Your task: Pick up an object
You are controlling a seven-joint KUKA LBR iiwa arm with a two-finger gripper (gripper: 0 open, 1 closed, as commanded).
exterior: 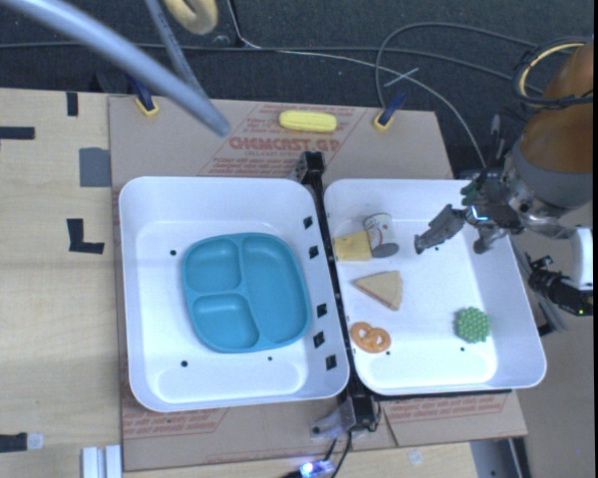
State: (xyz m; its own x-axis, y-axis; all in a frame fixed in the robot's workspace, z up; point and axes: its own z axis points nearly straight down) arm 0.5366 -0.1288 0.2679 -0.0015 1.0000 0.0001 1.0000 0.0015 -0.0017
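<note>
Hovering over the right bin [518,361] near its upper right corner, the gripper [456,229] has its two dark fingers spread apart with nothing between them. One finger [434,233] reaches out toward the bin's middle; the other [483,235] sits closer to the wrist. Behind them the grey arm with its orange band [563,118] comes in from the right.

Taking the gripper as the landmark, the nearest candidates lie just to its left: a small grey-and-white cylinder, perhaps a toy can [380,233], and touching it on its far side a yellow cheese-like block [353,247]. Below and to the left of the gripper lies a tan wedge that looks like a slice of toast [381,289]. Further down from that is a pretzel [370,339]. Below the gripper, slightly to the right, a green bumpy ball [471,324] rests well apart from the rest.

Much further left, past the divider, the left bin [140,267] holds a blue sectioned plate [246,292]. Beyond both bins, on the cardboard, lies a yellow banana-shaped toy [307,121].

As for progress, I judge the pick has not yet happened: every object rests on the bin floor and none is gripped. Choosing a target, descending, closing and lifting all remain.
</note>
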